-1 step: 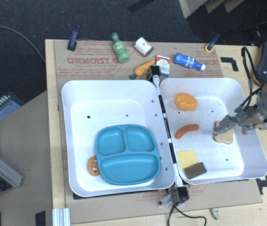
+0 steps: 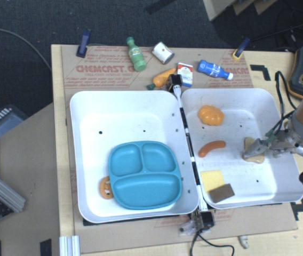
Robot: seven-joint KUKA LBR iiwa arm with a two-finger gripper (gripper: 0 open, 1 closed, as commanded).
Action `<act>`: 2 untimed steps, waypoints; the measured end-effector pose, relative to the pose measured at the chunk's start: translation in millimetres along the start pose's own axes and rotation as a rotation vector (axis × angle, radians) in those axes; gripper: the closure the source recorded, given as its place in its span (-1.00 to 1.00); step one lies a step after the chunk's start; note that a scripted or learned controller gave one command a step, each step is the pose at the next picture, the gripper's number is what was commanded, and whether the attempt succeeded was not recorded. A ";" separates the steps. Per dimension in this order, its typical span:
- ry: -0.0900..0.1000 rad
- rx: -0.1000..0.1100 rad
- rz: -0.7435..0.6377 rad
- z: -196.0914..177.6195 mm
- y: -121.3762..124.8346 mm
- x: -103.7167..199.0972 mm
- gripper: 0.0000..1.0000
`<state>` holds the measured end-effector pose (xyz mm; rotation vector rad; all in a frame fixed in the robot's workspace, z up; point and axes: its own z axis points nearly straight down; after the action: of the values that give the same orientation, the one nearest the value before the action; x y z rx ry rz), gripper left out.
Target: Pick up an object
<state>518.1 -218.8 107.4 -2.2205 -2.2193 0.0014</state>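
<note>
The gripper sat low in the right bin, its state unclear, well right of the sausage; it could close on nothing there.

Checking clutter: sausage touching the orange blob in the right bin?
Apart. The camera view shows bare white bin floor between the sausage and the orange blob.
</note>
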 end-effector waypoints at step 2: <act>-0.001 -0.011 -0.003 20.0 98.9 113.9 -1.00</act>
<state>617.0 -104.9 87.2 -2.2228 -2.2289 -0.0090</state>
